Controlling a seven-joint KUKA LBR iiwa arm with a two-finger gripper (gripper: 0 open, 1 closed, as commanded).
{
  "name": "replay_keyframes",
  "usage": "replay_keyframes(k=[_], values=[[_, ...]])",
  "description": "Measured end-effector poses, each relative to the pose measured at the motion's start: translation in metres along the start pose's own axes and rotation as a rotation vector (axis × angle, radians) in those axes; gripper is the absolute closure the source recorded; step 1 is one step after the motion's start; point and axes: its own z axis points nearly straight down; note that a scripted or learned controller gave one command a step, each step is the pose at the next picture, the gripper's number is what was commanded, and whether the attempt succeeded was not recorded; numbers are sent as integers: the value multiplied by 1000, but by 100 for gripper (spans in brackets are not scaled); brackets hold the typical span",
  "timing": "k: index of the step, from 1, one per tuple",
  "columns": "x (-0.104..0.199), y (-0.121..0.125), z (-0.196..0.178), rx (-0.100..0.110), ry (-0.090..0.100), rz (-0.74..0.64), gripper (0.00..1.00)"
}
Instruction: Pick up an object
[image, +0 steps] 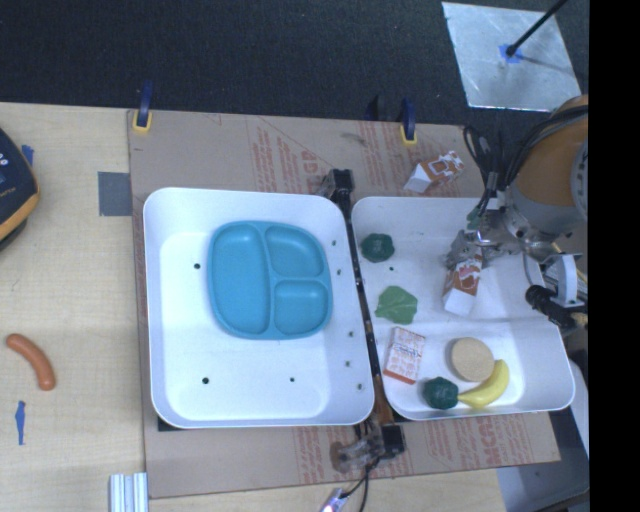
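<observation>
Looking down at a slant, you see two shallow white bins side by side on the surface (70, 280). In the left bin (165, 300) lies a blue divided plate (270, 280) with three compartments, set toward the bin's far half.

In the right bin (540, 385) you find the loose things. A dark green round piece (377, 247) sits near the far left corner, and a lighter green leaf-shaped piece (397, 303) lies just nearer than it. A small white and red packet (404, 356) rests near the bin's left wall. Along the near edge, a dark green lump (439, 393) touches the tip of a yellow banana (487, 386), and a tan round disc (470, 359) lies just beside the banana on its far side.

You see the gripper (472, 250) lowered over the far right part of this bin, the arm reaching in from the right. Directly below it stands a small white and brown carton (463, 286), tilted. The gripper meets the carton's top, but you cannot tell whether the fingers are spread or pressed onto it.

Outside the bins, a second small carton (433, 173) lies on the cardboard beyond the right bin, and a toy sausage (32, 360) lies well apart at the left on the surface.
</observation>
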Motion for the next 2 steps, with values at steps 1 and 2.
replay_keyframes(k=[1, 2], values=[[78, -10, -32, 3, 4, 2, 100], [143, -33, -90, 2, 3, 2, 100]])
